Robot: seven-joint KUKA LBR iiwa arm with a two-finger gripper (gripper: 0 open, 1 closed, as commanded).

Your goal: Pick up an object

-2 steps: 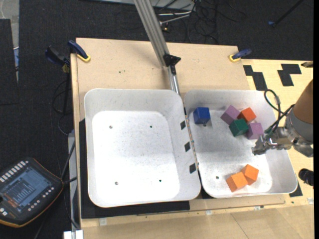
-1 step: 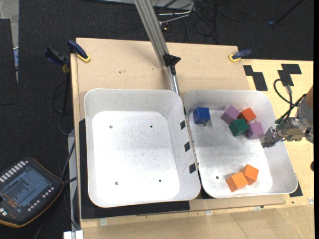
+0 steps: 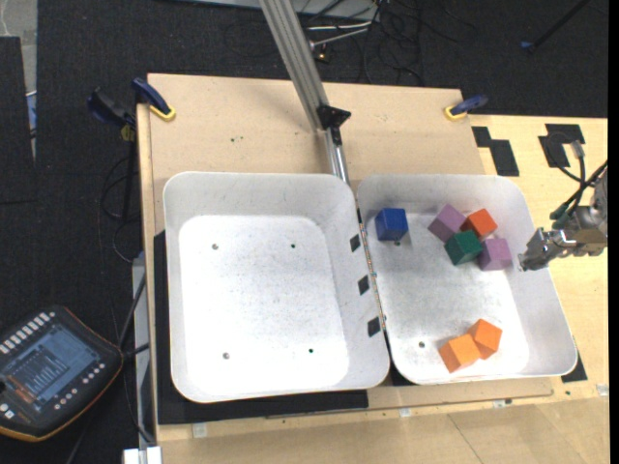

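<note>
Nearest the camera, at the lower left and off the pale wooden worktop [image 3: 251, 114], lies a grey handheld control pendant with an orange rim and a lit screen [image 3: 48, 370].

On the worktop, two shallow white plastic bins sit side by side, rims touching along the middle. The left white bin [image 3: 184, 288] shows only a speckled floor. The right white bin [image 3: 546, 307] carries all the blocks.

At the near end of the right bin, two orange cubes lie together: one orange cube [image 3: 458, 352] toward the camera, and a second orange cube [image 3: 487, 336] touching it on its far right.

Further back, a cluster of four blocks: a dark green cube [image 3: 464, 247] at the centre, a purple cube [image 3: 496, 253] just beside it on the right, a second purple cube [image 3: 446, 222] on its far left, and a third orange cube [image 3: 481, 223] at the far side. They appear to touch one another.

A blue cube [image 3: 391, 223] stands alone near the bin's left wall, well apart from the cluster.

The tool [image 3: 535, 254] sits at the right bin's right rim, level with the cluster and near the right-hand purple cube. It is too small and blurred: whether it is parted or closed cannot be told. No block is seen in it.

At the far edge, blue and yellow clamps [image 3: 155, 100] grip the worktop corners, and a grey metal pole [image 3: 295, 46] slants away.
</note>
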